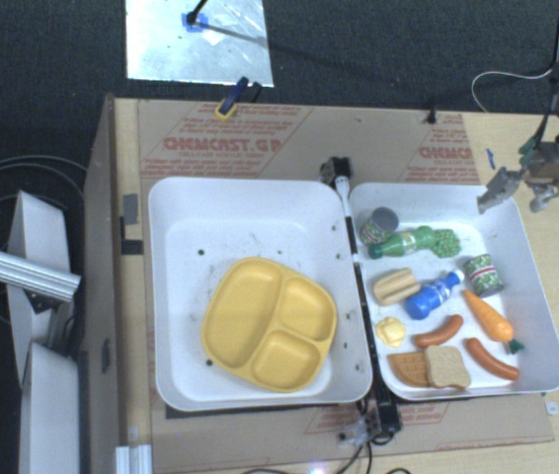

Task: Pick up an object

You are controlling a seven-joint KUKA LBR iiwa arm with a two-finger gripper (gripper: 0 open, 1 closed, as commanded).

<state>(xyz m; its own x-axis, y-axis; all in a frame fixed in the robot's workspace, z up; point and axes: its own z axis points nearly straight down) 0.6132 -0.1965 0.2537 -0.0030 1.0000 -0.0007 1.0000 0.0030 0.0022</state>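
Observation:
The right bin (536, 294) holds several toy foods: a grey can (382, 221), a green bottle (420, 242), a green-labelled can (483, 275), a bun (395, 284), a blue bottle (430, 296), a carrot (489, 316), two sausages (438, 332) (492, 358), a bread slice (447, 365), a waffle (408, 368) and a yellow piece (390, 331). My gripper (516, 196) hangs above the bin's far right corner. It is open, with nothing between its fingers, and stands well apart from the food.
The left bin (176, 265) holds a yellow divided plate (270, 322). A black clip (338, 171) sits at the far end of the wall between the bins. Cardboard (260, 136) lies under both bins, and cables run at the top right.

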